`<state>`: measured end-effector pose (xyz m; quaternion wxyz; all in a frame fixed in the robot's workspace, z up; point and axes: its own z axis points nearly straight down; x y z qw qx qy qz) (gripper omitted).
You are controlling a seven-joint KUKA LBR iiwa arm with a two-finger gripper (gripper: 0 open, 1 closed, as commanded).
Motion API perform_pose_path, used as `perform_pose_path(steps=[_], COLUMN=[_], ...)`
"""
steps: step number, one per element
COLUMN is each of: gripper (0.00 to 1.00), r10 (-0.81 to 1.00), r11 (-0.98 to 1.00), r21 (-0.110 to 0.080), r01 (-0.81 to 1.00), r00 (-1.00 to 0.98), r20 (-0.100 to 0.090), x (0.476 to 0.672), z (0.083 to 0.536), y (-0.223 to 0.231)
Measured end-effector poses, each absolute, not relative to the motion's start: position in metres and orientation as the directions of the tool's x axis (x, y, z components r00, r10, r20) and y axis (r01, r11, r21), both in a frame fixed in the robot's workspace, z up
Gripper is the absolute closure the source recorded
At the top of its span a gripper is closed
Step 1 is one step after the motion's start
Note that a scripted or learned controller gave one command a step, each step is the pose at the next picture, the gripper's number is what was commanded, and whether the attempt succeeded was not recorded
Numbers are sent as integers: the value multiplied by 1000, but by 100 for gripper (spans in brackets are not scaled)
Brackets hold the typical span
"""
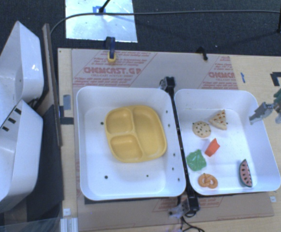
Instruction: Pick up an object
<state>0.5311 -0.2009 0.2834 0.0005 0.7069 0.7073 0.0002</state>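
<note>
The right bin (263, 144) holds several toy foods: a tan wedge (218, 120), a speckled cookie (201, 128), an orange-red piece (212, 147), a green leafy piece (196, 160), a pretzel (207, 180) and a watermelon slice (245, 173). My gripper (269, 115) hovers over the bin's right rim, up and to the right of all the food. Its grey fingers stand open and hold nothing.
In the left bin (92, 178) lies a yellow divided plate (135, 133). A black clamp bar (179, 144) runs between the two bins. Two white tubs (15, 129) are stacked off the bench at the left. A blue clamp (111, 47) grips the far edge.
</note>
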Motion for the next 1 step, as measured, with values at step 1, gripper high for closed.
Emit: perform_pose_path(steps=[1], gripper=[0], r10=[998], r11=[-58], r21=[2], r01=[998], r00=[58], r20=[0], x=[504], z=[307], y=[-178])
